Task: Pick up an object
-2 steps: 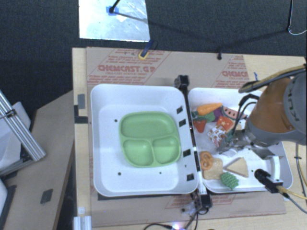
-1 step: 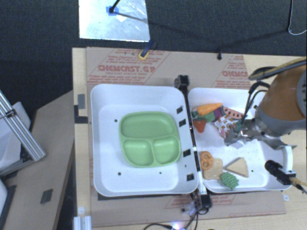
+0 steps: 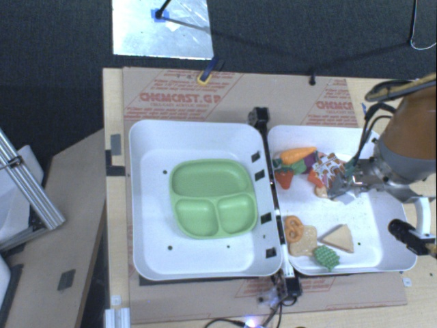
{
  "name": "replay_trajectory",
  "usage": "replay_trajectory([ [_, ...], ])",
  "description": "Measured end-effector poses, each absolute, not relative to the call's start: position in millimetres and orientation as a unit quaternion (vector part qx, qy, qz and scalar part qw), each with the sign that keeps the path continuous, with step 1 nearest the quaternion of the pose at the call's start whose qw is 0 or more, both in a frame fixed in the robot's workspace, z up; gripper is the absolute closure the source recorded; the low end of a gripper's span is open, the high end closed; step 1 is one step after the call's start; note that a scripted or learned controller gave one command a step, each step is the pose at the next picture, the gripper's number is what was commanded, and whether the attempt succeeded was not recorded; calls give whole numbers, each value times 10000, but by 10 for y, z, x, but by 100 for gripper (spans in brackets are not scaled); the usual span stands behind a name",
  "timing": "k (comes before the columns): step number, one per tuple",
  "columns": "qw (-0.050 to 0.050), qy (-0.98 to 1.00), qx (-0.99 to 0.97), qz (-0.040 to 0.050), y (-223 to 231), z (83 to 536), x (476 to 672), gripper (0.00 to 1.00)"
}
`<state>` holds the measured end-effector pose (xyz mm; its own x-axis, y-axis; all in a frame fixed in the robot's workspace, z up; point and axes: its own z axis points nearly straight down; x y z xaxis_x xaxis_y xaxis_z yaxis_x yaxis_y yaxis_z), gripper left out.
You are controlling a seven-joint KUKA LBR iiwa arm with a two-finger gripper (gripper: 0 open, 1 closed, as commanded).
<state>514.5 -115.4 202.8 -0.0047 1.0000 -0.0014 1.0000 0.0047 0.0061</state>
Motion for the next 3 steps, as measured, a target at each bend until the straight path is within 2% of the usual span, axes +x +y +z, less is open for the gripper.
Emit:
replay_trajectory([
  [1,17,7086,7056,12,-1155,2256,5159,100],
  [3,-1,7101,7041,6,-137,2271,5235,100],
])
